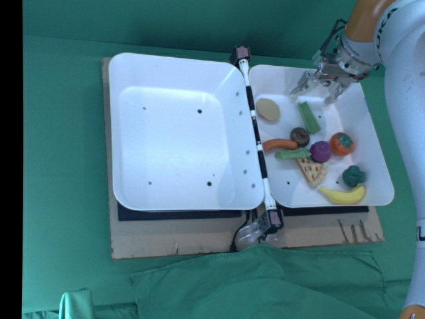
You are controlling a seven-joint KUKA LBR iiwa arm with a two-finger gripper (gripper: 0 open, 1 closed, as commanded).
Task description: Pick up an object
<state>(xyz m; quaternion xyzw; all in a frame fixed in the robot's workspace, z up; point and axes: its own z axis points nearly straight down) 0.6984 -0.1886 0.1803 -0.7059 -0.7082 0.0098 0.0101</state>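
Note:
My gripper (315,92) hangs open over the back of the right bin (375,171), fingers spread, nothing between them. Just below it lies a green celery stick (309,117). A tan potato (268,109) lies to the left of the celery. Further forward are an orange carrot (279,144), a brown mushroom (299,136), a green pod (293,155), a purple ball-shaped item (321,151), a red tomato (342,143), a pizza slice (312,172), a broccoli floret (353,175) and a yellow banana (343,195).
The left bin (172,128) sits beside the right one, split from it by a black-and-white striped bar (255,135). Both rest on a cardboard sheet (186,234) on green cloth. The arm (405,78) comes down the right side.

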